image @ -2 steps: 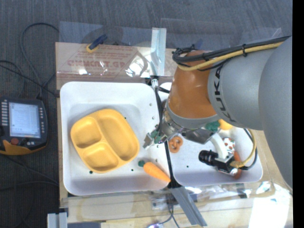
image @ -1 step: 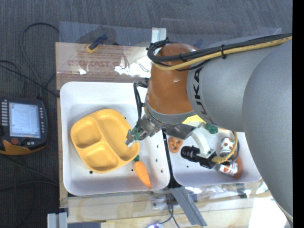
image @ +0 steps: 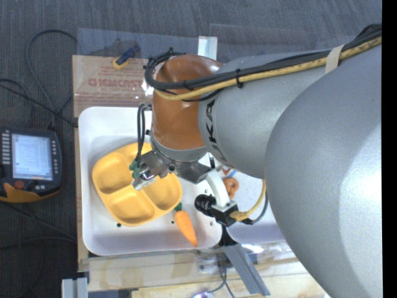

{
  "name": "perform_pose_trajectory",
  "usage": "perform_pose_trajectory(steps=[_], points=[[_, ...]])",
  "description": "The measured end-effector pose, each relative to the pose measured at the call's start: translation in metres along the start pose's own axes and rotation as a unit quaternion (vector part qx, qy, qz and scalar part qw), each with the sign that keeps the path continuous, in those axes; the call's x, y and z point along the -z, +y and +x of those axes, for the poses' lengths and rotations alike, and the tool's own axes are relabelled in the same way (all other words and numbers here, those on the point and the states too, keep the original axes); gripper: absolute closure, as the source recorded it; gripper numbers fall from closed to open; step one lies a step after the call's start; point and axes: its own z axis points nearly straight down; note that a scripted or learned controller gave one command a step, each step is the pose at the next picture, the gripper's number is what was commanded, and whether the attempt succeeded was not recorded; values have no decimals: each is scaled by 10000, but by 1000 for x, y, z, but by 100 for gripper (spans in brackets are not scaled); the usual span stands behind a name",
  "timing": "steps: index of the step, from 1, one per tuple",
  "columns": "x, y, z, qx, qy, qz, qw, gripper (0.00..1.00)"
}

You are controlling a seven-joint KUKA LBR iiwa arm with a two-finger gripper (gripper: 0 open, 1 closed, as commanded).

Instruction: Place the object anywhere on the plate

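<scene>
Plate — yellow, divided, left-centre of frame in left bin. Carrot beside plate's lower-right rim, on bin floor. Hand above plate — grip state: cannot tell. Advice: descend centred over carrot, lift clear of rim, release over compartment.

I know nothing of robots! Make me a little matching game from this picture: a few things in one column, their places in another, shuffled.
Things:
1. yellow divided plastic plate
2. orange toy carrot
3. handheld grey screen controller
4. gripper

Places:
A. on the floor, left of the bench
B. lying in the left white bin
C. over the plate's middle
D. by the plate's lower right edge

Pairs: 1-B, 2-D, 3-A, 4-C
</scene>
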Motion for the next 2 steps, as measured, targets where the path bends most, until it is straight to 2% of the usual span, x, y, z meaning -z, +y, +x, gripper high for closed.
perform_pose_trajectory(steps=[1, 2], points=[[-12, 40, -39, 791, -11, -4, 9969, 100], [-29, -4, -66, 1816, -3, -2, 9834, 100]])
